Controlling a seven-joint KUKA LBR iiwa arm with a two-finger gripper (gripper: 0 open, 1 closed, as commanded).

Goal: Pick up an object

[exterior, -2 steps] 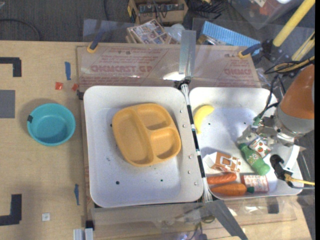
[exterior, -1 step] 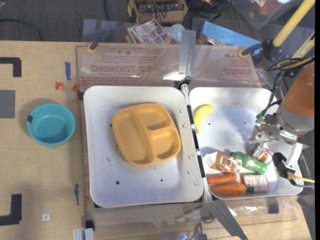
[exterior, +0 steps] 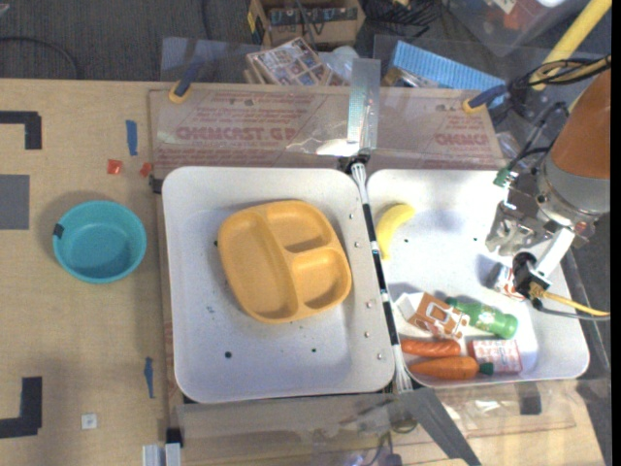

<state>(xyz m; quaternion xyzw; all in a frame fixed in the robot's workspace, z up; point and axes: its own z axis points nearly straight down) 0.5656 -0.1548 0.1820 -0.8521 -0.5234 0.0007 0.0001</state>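
Pale wooden bench [exterior: 78, 153]; dark grey floor [exterior: 107, 17] beyond, with cardboard box [exterior: 303, 10].

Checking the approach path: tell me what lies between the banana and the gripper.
Nothing: in the camera view, only bare white floor of the right bin separates the banana and the gripper.

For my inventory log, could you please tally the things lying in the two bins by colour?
Yellow: 2 (plate, banana)
Orange: 2 (upper carrot, lower carrot)
Green: 1 (bottle)
Part white: 2 (orange-white packet, red-white packet)
Total: 7

Grey arm [exterior: 580, 190], orange band [exterior: 594, 132], silvery claw [exterior: 506, 242].
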